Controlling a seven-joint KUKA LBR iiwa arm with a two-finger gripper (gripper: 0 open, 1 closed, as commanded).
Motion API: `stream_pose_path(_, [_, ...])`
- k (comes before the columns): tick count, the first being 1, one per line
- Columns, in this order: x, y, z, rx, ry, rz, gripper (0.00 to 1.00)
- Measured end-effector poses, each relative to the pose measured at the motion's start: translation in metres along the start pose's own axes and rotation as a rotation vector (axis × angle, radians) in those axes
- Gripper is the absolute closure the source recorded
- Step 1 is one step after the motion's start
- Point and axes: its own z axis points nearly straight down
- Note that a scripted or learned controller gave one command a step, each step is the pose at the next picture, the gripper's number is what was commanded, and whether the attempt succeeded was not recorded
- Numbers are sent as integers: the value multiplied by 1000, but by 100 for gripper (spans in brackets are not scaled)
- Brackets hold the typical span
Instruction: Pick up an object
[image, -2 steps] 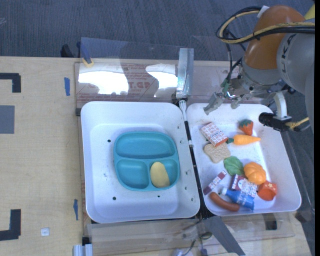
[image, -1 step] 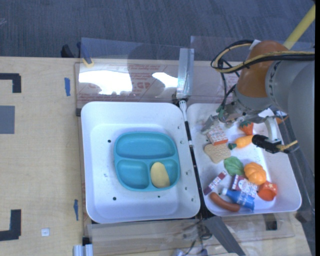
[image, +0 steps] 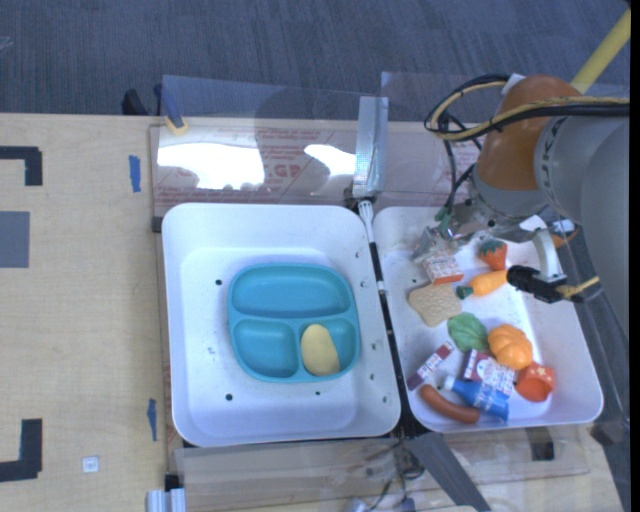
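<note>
The right bin (image: 590, 400) holds several toy foods: a tan cracker (image: 432, 302), a carrot (image: 485, 283), a green leaf (image: 467, 330), an orange pumpkin (image: 511, 345), a red tomato (image: 537, 382), a sausage (image: 450, 404) and small cartons (image: 482, 380). My gripper (image: 445, 228) hangs low over the far left corner of this bin, just above a small white and red packet (image: 441, 267). The grey wrist and orange band (image: 520, 140) rise behind it. I see nothing held in the gripper.
The left bin (image: 190, 300) carries a blue divided plate (image: 290, 290) with a yellow lemon (image: 320, 350) in its near right compartment. A metal divider (image: 370, 150) stands behind the bins. Cables loop above the wrist.
</note>
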Motion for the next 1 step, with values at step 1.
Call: stream_pose_path(1, [80,29,-94,-5,4,78,100])
